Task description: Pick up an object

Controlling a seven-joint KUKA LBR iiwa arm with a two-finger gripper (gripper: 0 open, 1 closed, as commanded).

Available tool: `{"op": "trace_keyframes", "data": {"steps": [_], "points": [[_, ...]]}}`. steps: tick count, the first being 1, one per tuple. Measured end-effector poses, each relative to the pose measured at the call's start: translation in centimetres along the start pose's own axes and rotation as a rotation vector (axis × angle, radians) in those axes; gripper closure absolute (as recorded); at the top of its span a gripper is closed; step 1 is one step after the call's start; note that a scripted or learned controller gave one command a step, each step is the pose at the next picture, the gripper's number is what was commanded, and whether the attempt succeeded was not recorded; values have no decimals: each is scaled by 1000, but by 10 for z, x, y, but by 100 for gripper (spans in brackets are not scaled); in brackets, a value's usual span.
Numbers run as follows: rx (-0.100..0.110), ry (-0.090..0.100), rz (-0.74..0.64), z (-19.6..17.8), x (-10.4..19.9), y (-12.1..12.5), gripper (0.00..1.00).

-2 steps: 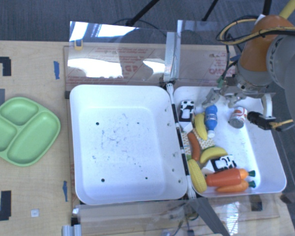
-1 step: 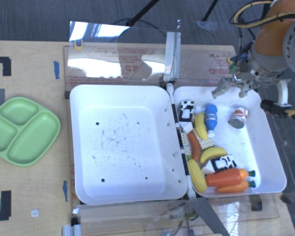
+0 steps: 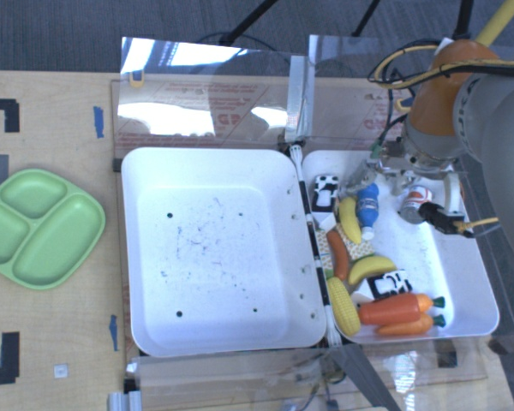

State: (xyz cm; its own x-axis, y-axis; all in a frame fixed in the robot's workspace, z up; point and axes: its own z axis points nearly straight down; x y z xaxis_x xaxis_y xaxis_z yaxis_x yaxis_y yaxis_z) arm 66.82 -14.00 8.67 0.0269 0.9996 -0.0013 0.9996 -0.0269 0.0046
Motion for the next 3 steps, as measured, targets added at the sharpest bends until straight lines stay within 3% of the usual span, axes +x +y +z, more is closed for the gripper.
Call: {"op": "trace_keyframes", "data": {"steps": [1, 2, 3], "points": [[3, -2, -262, 0, 28, -2, 0], [-1, -1, -132, -1, 34, -42, 0], [-5, 0, -131, -12, 34, -41, 100]]}}
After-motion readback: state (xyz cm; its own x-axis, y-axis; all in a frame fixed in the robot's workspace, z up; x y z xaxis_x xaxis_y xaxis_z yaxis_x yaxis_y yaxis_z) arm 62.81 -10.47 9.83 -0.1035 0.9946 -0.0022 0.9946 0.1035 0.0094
